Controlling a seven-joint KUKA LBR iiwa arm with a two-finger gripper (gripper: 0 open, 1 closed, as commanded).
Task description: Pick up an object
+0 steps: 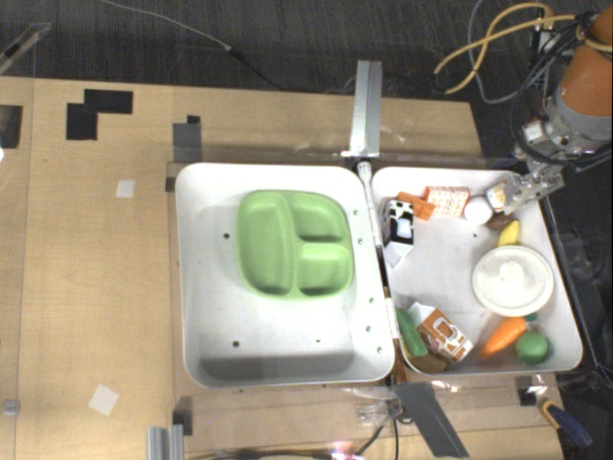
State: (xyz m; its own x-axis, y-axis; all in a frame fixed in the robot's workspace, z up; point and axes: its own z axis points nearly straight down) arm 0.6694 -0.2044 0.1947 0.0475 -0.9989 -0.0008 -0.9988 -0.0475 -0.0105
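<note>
One fixed overhead camera looks slantwise onto both bins (pixel 192 257).

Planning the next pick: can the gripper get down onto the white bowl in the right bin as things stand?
Probably yes. The white bowl sits open from above with nothing on it; the banana and carrot lie beside its rim, not over it. The gripper hovers at the bin's far right corner.

A green divided tray (pixel 292 242) lies in the left bin (pixel 206 353), yellow cables (pixel 498 27) looped behind the bench
</note>
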